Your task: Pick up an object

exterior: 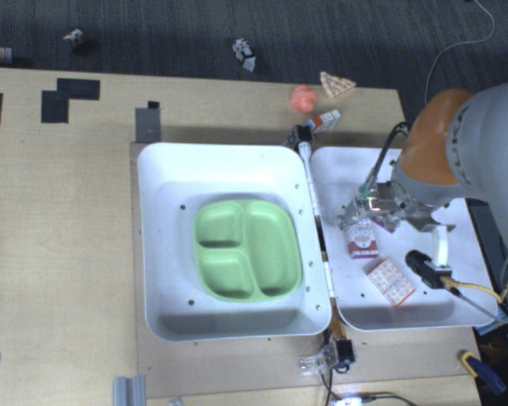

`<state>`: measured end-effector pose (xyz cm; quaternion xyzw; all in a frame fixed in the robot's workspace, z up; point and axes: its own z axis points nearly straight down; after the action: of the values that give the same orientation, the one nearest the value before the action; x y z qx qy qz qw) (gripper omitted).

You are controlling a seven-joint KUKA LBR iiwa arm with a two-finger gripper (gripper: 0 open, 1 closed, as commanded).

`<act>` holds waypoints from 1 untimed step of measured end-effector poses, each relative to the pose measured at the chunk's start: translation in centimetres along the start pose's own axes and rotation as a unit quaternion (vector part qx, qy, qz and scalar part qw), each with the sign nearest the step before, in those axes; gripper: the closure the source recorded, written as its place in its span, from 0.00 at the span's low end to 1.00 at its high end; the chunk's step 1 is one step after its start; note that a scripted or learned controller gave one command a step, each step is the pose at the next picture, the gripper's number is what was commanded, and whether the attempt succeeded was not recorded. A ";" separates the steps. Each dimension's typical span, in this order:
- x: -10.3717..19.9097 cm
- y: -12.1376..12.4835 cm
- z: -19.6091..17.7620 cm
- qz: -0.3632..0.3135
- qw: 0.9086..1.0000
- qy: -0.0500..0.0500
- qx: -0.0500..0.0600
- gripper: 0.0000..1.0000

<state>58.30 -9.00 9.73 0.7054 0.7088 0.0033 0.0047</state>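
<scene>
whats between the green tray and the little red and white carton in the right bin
In the camera view, the bins' two adjoining white rims run between the green divided tray and the red and white carton; otherwise just bare bin floor.

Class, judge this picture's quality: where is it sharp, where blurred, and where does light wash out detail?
Camera view: green tray sharp; left bin evenly lit, its rim nearly washed out; gripper a blurred dark clutter; floor bits small and soft.

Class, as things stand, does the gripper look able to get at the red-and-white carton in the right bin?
Probably yes: the gripper hangs just above the red-and-white carton in the right bin, with nothing lying over it.
</scene>
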 end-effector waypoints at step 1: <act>0.1 0.0 -0.9 -0.002 1.000 0.000 0.000 1.00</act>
<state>58.30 -8.92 10.62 0.7040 0.7102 0.0033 0.0042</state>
